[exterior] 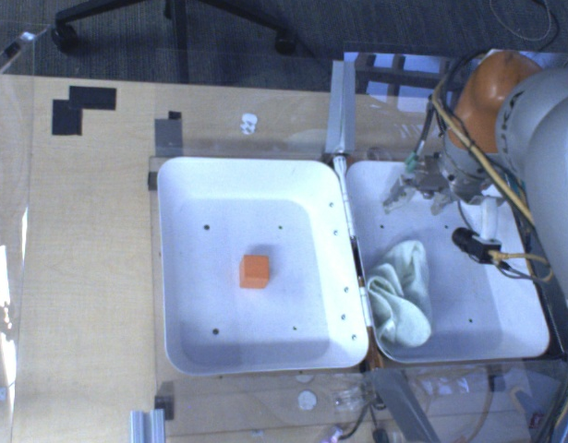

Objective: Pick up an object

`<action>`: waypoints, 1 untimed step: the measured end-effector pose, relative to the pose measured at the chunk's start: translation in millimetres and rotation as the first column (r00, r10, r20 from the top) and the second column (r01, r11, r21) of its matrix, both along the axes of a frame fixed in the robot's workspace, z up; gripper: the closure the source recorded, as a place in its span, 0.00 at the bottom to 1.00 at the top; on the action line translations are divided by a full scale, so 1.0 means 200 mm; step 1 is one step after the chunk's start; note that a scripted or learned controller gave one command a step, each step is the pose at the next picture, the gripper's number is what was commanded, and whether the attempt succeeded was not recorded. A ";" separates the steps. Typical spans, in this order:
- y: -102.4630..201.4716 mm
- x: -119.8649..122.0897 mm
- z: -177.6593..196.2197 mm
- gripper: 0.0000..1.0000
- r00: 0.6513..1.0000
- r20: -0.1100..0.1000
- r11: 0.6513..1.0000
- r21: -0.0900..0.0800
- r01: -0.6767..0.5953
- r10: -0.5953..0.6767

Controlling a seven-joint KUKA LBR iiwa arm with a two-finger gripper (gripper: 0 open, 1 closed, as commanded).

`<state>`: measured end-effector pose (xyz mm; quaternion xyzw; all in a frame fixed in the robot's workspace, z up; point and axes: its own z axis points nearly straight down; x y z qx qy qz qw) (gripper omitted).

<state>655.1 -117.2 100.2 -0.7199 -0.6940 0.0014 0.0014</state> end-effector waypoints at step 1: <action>0.01 0.01 0.05 1.00 1.000 0.001 1.000 0.001 -0.004 0.004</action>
